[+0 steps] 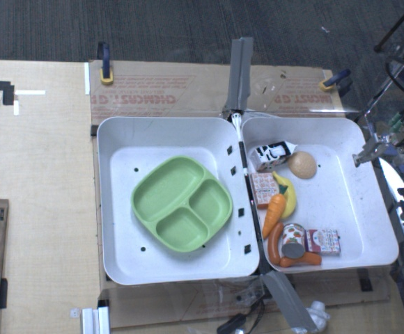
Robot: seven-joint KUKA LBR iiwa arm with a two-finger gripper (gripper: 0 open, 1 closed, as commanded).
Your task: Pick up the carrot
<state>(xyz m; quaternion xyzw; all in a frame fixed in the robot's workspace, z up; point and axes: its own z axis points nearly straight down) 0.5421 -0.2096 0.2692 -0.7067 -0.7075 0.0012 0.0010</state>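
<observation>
The carrot (274, 215) is orange with a small green top. It lies at a slant near the left wall of the right bin (355, 207), its thick end up beside a yellow banana (288, 195) and its tip pointing down-left. The gripper (366, 156) hangs at the right bin's far right rim, well away from the carrot and above bin level, with nothing seen in it. Grey arm parts rise behind it along the right edge of the view.
Around the carrot lie a pink box (262, 188), a black-and-white carton (272, 154), a beige ball (302, 165), a can (293, 241), an orange sausage (277, 250) and a red-and-white box (323, 241). The left bin (118, 186) holds a green divided plate (182, 204).
</observation>
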